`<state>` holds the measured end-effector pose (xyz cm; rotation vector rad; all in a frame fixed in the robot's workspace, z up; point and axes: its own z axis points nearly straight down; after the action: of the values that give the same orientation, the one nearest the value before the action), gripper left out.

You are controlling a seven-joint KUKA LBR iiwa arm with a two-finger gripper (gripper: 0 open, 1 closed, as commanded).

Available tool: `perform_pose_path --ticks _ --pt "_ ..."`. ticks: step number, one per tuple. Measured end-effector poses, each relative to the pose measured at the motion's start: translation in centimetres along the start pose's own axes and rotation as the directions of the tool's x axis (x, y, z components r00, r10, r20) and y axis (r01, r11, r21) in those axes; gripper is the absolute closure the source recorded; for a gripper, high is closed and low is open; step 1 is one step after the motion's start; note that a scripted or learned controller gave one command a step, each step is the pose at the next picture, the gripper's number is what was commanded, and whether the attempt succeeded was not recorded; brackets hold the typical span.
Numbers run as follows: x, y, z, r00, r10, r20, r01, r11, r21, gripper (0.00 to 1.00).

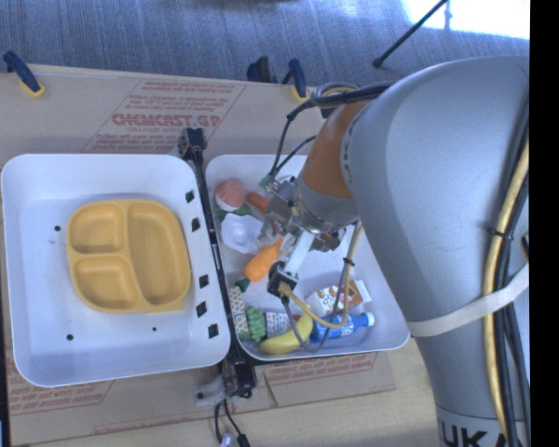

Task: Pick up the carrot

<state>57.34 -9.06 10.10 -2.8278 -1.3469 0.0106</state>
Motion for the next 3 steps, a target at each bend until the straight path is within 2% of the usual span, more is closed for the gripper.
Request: perform_pose_path --ticks 1,2,3 --pt "5.0 -1.1 -11.7 0.993 0.115 -0.003 -0.115 0.993 -0.007 1.0" --pt "5.0 -1.1 -11.7 0.993 0.115 -0.001 -0.115 0.993 -0.005 0.0" --pt "-0.7 -0.7 -7.2 0.998 0.057 0.001 -0.057 0.998 -0.005 0.0"
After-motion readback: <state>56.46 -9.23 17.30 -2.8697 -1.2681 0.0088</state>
